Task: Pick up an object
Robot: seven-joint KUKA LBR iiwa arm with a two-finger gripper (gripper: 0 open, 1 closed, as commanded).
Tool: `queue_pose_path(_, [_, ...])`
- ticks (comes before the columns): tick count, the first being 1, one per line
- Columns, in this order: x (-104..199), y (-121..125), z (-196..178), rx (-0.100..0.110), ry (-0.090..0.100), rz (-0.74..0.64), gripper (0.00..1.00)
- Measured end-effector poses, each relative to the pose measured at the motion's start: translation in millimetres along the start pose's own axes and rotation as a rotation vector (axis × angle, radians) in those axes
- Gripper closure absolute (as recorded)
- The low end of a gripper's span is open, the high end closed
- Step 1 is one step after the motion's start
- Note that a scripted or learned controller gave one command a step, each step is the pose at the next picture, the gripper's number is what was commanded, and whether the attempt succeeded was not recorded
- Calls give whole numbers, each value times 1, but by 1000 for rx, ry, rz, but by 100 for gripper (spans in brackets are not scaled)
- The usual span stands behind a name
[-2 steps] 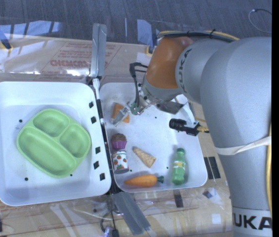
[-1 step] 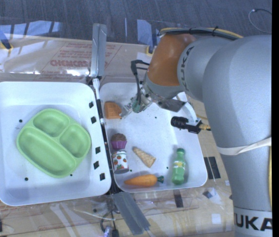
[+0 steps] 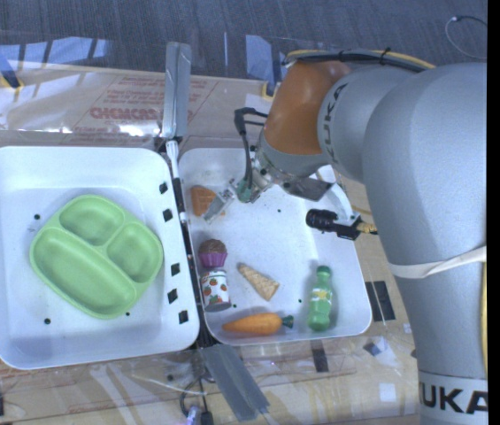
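Note:
My gripper (image 3: 232,197) is low in the right bin (image 3: 347,264), near its back left corner. It stands open with nothing between its fingers. One fingertip (image 3: 217,207) is right beside an orange bread-like piece (image 3: 200,199) by the bin's left wall; I cannot tell whether they touch. In front of it lie a cupcake (image 3: 212,253), a small can (image 3: 216,289), a yellow wedge (image 3: 259,282), a carrot (image 3: 253,324) and a green bottle (image 3: 320,298). The orange band (image 3: 298,109) and the grey arm cover the bin's back right part.
The left bin (image 3: 11,326) holds a green divided plate (image 3: 97,254). A raised divider (image 3: 177,228) separates the two bins. A black part of the arm (image 3: 331,223) juts over the right bin's right side.

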State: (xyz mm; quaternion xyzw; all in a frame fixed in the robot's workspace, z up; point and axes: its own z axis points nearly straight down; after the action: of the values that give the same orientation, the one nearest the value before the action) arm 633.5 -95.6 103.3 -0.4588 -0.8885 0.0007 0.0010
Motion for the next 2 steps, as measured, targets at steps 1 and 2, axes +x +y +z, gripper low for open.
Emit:
queue_pose_path(1, [-13,13,10,-3,-4,-49,0])
queue_pose_path(2, [-13,15,-1,-4,-5,-53,100])
